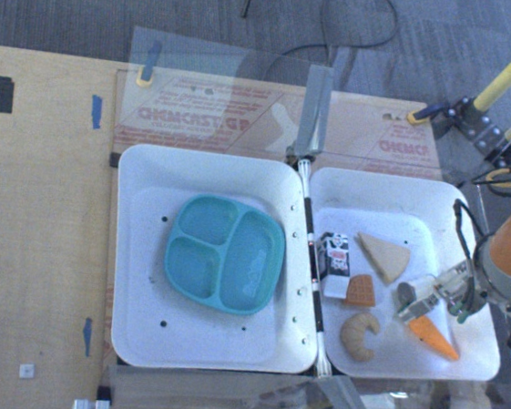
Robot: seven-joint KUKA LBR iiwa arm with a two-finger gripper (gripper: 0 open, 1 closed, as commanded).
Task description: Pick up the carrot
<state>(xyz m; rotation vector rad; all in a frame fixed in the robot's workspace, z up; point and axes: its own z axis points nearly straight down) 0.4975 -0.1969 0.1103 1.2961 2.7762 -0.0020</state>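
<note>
Meanwhile, your hand [414, 304] hovers, fingers slightly parted and holding nothing, at the carrot's [434, 338] ten o'clock in the right bin [456, 378]; close off-centre and the tapered carrot may squirt away.

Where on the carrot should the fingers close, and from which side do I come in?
Grip the carrot around its thicker end, nearest the gripper, coming straight down from above. It lies flat on the right bin floor, tapering toward the bin's lower right, so close the fingers across its width; the croissant sits well clear.
</note>
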